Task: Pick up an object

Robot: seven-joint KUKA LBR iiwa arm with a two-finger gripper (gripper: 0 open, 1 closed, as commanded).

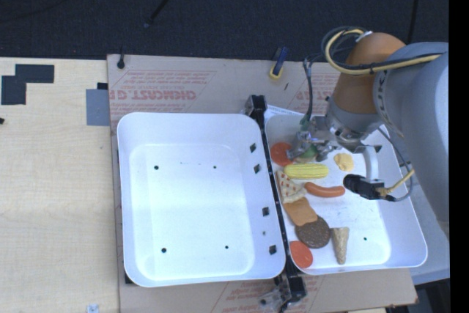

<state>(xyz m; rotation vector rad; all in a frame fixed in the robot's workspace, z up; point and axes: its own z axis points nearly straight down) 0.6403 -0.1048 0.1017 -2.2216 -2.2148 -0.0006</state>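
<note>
Camera view looks down at a slant on two white bins set side by side on the surface: the left bin (190, 194) and the right bin (388, 245), which carries the play food. The gripper (311, 143) hangs low over the right bin's upper left part, at about eleven o'clock from that bin's middle, and whether its jaws stand wide or narrow cannot be told, since the wrist hides them. Just below it, toward six o'clock, lies a yellow corn cob (307, 171), with a red round piece (280, 153) at its nine o'clock side and an orange sausage (325, 190) at five o'clock. Further down sit a brown biscuit (314, 233) and a cone (340, 243). The likeliest target appears to be something green (314, 152) right under the gripper, too hidden to name. For a clean pick the arm would probably need to come straight down so that the cob is not nudged, and to close on one piece alone, because the pieces crowd along the bin's left wall.
</note>
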